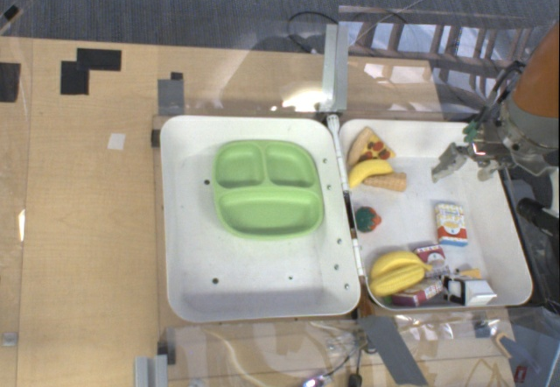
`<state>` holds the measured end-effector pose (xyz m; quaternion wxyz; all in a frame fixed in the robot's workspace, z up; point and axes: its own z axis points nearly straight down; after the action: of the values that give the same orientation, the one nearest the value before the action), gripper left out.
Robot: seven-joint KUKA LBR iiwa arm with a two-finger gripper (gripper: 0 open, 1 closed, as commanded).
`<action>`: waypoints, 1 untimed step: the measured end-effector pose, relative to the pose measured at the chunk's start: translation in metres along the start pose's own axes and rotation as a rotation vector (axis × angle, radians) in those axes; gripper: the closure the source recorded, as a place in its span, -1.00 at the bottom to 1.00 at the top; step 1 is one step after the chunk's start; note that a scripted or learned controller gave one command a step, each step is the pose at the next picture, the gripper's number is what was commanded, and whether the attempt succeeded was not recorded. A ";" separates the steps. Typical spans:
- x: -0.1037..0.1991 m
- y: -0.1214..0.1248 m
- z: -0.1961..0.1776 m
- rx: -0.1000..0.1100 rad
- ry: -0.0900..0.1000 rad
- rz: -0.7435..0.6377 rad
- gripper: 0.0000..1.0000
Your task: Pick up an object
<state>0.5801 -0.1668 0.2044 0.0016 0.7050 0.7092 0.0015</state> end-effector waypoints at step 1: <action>-0.035 -0.049 0.109 -0.002 -0.001 0.053 -1.00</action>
<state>0.5322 -0.2020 0.0952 0.0027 0.7235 0.6903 0.0022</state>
